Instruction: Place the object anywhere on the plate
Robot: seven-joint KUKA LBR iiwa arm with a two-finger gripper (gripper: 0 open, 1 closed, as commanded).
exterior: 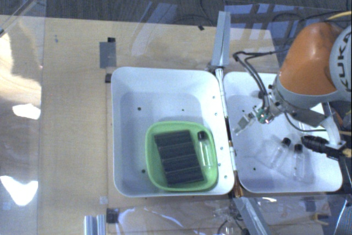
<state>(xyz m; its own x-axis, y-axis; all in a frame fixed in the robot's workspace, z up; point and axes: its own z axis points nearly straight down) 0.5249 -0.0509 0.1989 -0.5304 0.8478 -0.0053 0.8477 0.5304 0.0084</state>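
Two shallow white bins are seen side by side on a pale wooden surface (66,135), the left bin (126,118) and the right bin (242,91) touching along a shared edge. A grey metal post (221,41) is seen behind the joint between them, and dark cables (253,71) are looped over the back of the right bin. A small dark block (108,54) is fixed to the surface beyond the left bin.

In the left bin a green plate (157,137) is found, with rounded corners and a raised rim. On it a dark ribbed slab (179,158) is laid at a slant, and a clear bottle with a black cap (204,147) is laid along its right side, just within the rim.

In the right bin two more clear bottles (287,158) with black caps are lying near the front, close together.

The pincer (257,116) is held over the middle of the right bin, well apart from the plate and behind the two bottles. Nothing is seen in it; how far it is opened cannot be told
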